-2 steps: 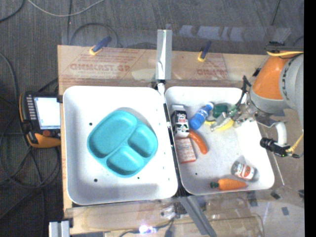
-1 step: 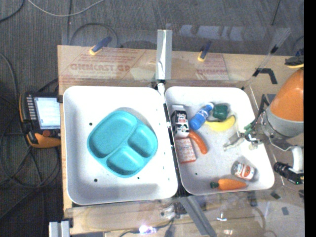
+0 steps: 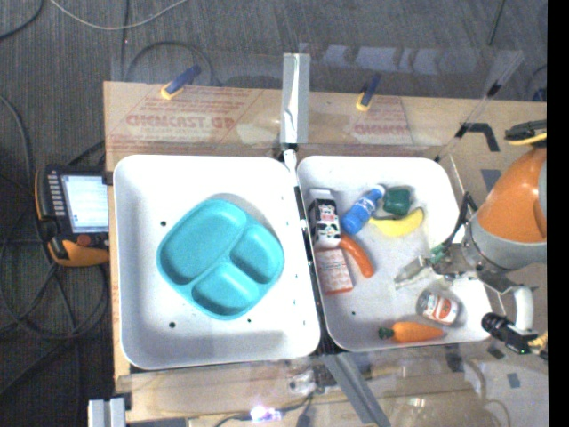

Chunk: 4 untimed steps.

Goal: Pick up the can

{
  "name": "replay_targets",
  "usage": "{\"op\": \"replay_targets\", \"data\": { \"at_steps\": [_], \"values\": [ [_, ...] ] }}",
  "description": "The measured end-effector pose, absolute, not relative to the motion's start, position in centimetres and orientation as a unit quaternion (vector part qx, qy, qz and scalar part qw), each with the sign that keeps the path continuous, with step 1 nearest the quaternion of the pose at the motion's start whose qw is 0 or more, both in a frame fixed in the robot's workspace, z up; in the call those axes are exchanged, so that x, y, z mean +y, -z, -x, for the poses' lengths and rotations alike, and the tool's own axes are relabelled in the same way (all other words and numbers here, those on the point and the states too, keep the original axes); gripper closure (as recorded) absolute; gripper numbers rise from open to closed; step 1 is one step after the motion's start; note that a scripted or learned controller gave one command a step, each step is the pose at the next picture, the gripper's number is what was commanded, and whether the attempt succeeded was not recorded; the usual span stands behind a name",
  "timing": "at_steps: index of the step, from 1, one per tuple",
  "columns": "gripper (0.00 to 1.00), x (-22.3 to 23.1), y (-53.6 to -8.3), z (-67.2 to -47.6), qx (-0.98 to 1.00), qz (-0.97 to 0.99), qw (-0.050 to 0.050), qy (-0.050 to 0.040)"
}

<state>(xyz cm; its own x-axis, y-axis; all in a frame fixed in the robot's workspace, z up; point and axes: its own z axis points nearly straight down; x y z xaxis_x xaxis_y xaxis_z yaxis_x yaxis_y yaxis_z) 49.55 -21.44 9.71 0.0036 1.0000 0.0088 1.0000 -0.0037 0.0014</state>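
The can (image 3: 439,308) looks like shiny metal. The white bins (image 3: 133,238) are smooth plastic. The worktop (image 3: 222,123) looks like dull brown cardboard.

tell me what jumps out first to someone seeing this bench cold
The big teal divided plate dominates the left bin. In the right bin, small items cluster: a yellow banana, blue bottle, carrot and the can near the front. The end effector hangs just above the can.
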Motion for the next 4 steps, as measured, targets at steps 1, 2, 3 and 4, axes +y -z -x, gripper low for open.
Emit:
{"op": "replay_targets", "data": {
  "at_steps": [1,2,3,4],
  "values": [
    [0.0,-21.4,-9.4,-49.1,-0.752,0.659,-0.003,0.0056],
    [0.0,-21.5,-9.4,-49.1,-0.758,0.652,-0.001,0.0068],
    [0.0,-21.9,-10.9,-48.6,-0.753,0.658,0.002,0.002],
    [0.0,-21.7,-9.3,-48.9,-0.797,0.604,0.001,0.005]
  ]
}}
